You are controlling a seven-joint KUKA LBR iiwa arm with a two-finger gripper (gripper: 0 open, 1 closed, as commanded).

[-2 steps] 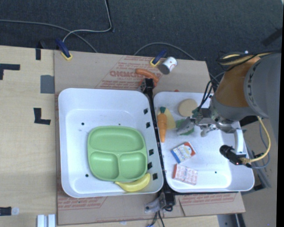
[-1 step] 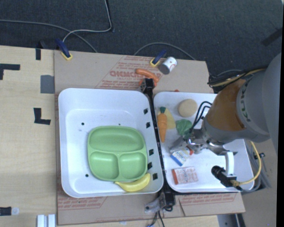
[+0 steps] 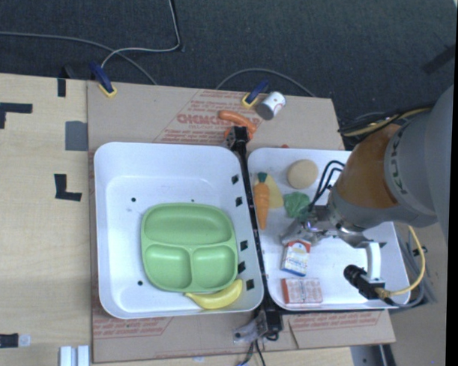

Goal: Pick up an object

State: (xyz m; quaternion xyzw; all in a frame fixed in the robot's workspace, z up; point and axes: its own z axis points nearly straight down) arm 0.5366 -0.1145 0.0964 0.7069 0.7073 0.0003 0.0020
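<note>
The right bin (image 3: pixel 380 255) holds an orange carrot (image 3: pixel 261 201) along its left wall, a green leafy piece (image 3: pixel 296 203), a round beige bun (image 3: pixel 303 173), a small white, red and blue carton (image 3: pixel 295 258) and a flat pinkish packet (image 3: pixel 301 290) at the front. My gripper (image 3: pixel 308 226) hangs low in this bin, just above the carton's top edge and right below the green piece. The wrist hides what lies directly under it. I see nothing lifted off the bin floor.
The left bin (image 3: pixel 116 182) holds a green divided plate (image 3: pixel 189 246) with a yellow banana (image 3: pixel 216 297) at its front edge. A divider wall (image 3: pixel 249 209) runs between the bins. Clamps and a small grey cylinder (image 3: pixel 271 105) sit behind them.
</note>
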